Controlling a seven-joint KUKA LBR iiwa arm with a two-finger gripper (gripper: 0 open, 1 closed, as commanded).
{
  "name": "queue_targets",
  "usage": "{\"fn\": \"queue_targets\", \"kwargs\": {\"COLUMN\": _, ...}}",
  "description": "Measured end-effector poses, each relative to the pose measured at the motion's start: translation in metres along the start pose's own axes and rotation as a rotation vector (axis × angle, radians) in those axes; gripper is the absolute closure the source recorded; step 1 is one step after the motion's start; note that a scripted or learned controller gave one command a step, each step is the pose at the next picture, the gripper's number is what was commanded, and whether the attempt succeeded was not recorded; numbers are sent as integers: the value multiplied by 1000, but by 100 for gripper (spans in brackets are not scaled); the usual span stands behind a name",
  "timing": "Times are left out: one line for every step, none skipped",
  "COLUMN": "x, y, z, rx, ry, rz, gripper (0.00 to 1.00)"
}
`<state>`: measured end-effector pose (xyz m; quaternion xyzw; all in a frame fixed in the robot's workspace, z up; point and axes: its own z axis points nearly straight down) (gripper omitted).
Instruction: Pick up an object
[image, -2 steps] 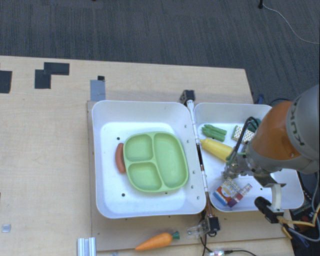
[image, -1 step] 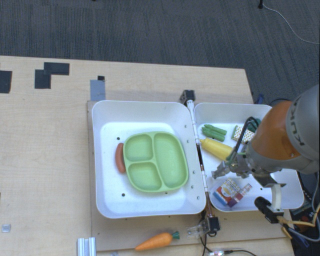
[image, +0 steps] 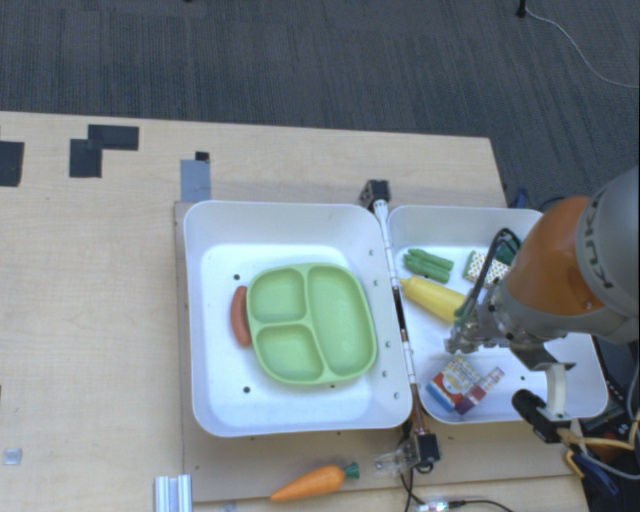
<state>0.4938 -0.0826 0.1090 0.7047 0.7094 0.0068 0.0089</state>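
I count two white bins (image: 200, 330) on the bench. The left one carries one green divided plate (image: 310, 324) and one sausage (image: 239, 315). The right one carries one green bean bunch (image: 428, 264), one yellow corn cob (image: 432, 296), one patterned packet (image: 478, 264) and one clear wrapped item (image: 462, 384). One carrot (image: 312, 483) lies on the bench's near edge.

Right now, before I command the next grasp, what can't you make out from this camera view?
- Gripper: the arm's wrist covers it from above, so the finger state and any contact with the clear packet are unreadable.
- Right bin: the arm's orange band hides its far right part.
- Patterned item: partly behind the arm's cable, too small to identify.
- Packet contents: blurred red and blue, no readable label.
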Motion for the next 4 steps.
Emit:
{"fn": "queue_targets", "kwargs": {"x": 0, "y": 0, "z": 0, "rx": 0, "ry": 0, "rz": 1, "gripper": 0}}
{"fn": "queue_targets", "kwargs": {"x": 1, "y": 2, "z": -10, "rx": -4, "ry": 0, "rz": -3, "gripper": 100}}
{"fn": "queue_targets", "kwargs": {"x": 1, "y": 2, "z": -10, "rx": -4, "ry": 1, "rz": -2, "gripper": 0}}
{"fn": "queue_targets", "kwargs": {"x": 0, "y": 3, "z": 23, "rx": 16, "ry": 2, "rz": 3, "gripper": 0}}
